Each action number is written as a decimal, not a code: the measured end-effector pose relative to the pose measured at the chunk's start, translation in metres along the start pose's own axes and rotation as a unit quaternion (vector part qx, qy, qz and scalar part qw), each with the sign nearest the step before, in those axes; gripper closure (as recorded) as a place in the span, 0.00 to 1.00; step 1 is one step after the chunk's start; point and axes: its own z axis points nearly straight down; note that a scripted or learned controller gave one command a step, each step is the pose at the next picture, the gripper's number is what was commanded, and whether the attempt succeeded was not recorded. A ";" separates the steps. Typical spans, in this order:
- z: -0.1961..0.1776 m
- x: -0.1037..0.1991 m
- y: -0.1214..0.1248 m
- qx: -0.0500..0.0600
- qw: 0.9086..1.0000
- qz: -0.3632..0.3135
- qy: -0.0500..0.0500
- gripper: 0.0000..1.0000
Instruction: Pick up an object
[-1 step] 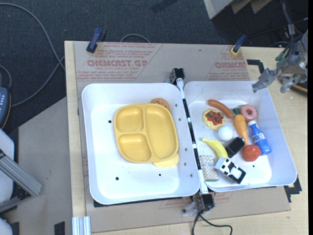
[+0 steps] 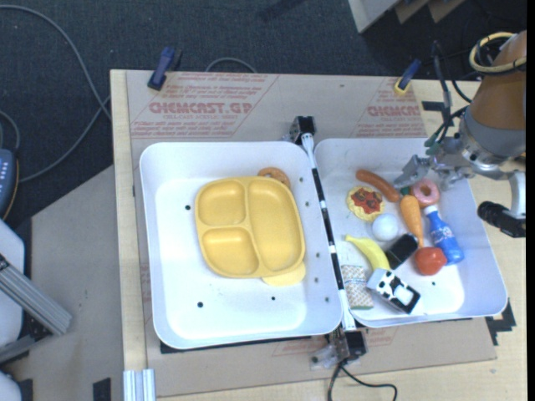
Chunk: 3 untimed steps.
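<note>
With the gripper (image 2: 435, 167) poised near the right bin's (image 2: 481, 295) far edge, finger state indiscernible, a straight descent onto the pink doughnut (image 2: 427, 193) is advised, the carrot (image 2: 410, 215) being avoided.

A robotics lab: clamped board bench (image 2: 251, 98), loose cables (image 2: 50, 32) on dark carpet, toy-food bins (image 2: 334, 161).

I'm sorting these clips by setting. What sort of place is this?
Most likely a robotics lab bench set up for grasping trials. Two white bins sit clamped on a board; the right one holds toy food such as a carrot and banana, and the arm's hand hangs over it.
</note>
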 end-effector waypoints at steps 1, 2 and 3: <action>0.069 -0.023 -0.014 0.000 1.000 0.001 0.000 0.00; 0.069 0.015 -0.009 0.000 1.000 0.000 0.000 0.00; 0.059 0.015 -0.009 -0.001 1.000 0.000 0.000 1.00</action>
